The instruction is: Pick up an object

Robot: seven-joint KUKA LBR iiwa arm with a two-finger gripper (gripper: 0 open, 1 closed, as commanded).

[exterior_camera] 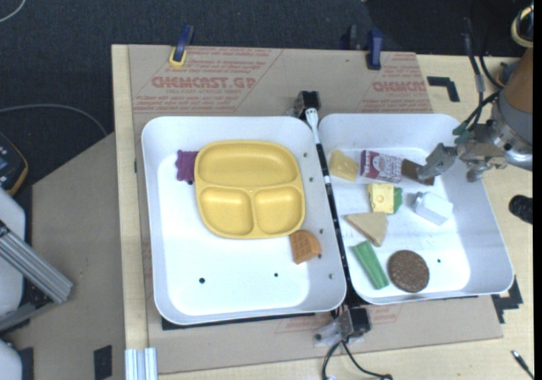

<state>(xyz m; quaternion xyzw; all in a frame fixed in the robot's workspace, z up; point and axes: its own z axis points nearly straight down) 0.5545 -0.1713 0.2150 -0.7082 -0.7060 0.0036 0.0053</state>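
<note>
Two-finger gripper (436, 165) over right white bin (495, 239), near its upper right; finger spread unclear, nothing visibly held. Small white block (430, 208) just below it. Brown round cookie (409, 270), green stick (369, 264) at front.

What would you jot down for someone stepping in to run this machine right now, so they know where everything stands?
Gripper: over the upper right part of the right bin; nothing visible between its fingers, and I cannot tell whether they are open or shut.
Right bin holds: a dark red packet, pale yellow wedge, yellow block, tan wedge, green stick, brown disc and a small white piece.
Left bin holds: a yellow divided plate, a purple item at its left edge, and a small orange-brown piece.
Done: nothing lifted. Left: grasp one object and raise it.
</note>
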